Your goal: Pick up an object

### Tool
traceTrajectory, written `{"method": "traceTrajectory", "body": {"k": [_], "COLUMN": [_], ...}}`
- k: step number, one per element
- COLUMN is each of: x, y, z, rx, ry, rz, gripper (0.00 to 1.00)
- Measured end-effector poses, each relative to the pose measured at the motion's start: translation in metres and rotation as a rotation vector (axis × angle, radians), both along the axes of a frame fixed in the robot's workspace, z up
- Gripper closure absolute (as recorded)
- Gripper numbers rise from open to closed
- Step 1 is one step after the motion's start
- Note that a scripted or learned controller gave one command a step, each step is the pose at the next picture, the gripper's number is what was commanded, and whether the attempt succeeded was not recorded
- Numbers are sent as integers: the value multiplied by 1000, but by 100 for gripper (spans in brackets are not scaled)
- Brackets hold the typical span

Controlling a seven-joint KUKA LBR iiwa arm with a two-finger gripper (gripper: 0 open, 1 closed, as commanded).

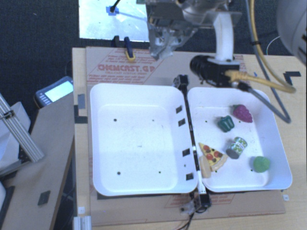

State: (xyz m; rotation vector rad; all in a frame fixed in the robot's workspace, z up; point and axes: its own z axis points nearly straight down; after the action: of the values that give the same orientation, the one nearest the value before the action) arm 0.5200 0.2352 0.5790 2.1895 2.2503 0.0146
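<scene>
The right bin (276, 128) holds several small things: a purple bunch of grapes (242, 113), a dark green pepper (226, 123), a small grey tin can (236, 147), a pizza slice (211, 158) and a light green ball (261, 164). My gripper (160, 46) hangs high over the back edge of the bench, above the cardboard behind the left bin (139, 95), well apart from all of them. Nothing shows between its fingers.
A cardboard sheet (120, 68) lies under both bins. A blue and yellow clamp (128, 49) sits at its back edge. A hand-held device with a lit screen (55, 92) lies off the bench to the left.
</scene>
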Motion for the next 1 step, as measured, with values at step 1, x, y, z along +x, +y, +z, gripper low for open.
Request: {"method": "traceTrajectory", "body": {"k": [1], "x": [0], "y": [0], "z": [0], "rx": [0], "ry": [1], "rz": [2], "gripper": [0]}}
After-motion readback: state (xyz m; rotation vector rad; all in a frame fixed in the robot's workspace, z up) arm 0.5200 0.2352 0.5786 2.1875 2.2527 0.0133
